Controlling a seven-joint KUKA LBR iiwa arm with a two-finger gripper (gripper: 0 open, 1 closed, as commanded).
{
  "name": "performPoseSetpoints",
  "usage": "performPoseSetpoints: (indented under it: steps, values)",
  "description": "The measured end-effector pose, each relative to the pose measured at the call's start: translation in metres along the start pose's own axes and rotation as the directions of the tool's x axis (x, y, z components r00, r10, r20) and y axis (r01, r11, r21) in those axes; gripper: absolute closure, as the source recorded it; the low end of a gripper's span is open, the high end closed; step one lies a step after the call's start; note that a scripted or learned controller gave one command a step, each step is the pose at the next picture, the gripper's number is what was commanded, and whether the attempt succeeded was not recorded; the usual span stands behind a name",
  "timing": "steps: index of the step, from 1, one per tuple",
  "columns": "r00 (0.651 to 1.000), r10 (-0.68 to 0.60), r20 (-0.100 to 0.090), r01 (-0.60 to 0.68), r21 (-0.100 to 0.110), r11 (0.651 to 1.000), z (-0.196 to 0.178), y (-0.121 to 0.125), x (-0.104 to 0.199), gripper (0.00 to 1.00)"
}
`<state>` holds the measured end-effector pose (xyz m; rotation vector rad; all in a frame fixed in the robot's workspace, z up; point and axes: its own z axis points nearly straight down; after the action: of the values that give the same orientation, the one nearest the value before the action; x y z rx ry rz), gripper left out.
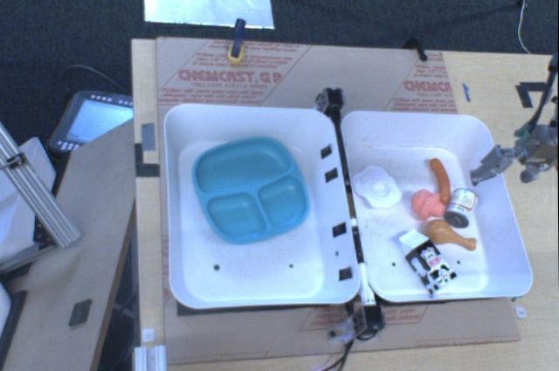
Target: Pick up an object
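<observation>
Two shallow white bins sit side by side: the left bin (188, 273) holds a smooth blue three-compartment tray (251, 188), with bare floor all round it. The right bin (410, 132) carries a clustered lot toward its right half: white flower-shaped piece (377, 186), orange sausage (439, 178), pink lumpy item (427, 204), small tin (460, 207), brown drumstick (451, 233), black-and-white card (428, 261). The gripper (486, 168) hangs over this bin's right rim, holding nothing, finger spread indiscernible.
</observation>
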<state>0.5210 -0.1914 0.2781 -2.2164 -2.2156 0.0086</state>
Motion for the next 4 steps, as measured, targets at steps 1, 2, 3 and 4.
performPoseSetpoints:
  steps: [1,2,3,4]
  values:
    - [1.000,-0.004,0.002,0.004,-0.011,1.000,-0.006,0.002,0.001,0.00]
    - [1.000,-0.002,0.001,0.002,-0.006,1.000,0.057,0.004,0.000,0.00]
    - [1.000,-0.002,0.000,0.002,-0.005,1.000,0.120,0.002,0.000,0.00]
    - [1.000,-0.002,0.001,0.002,-0.008,1.000,0.165,-0.001,-0.007,0.00]
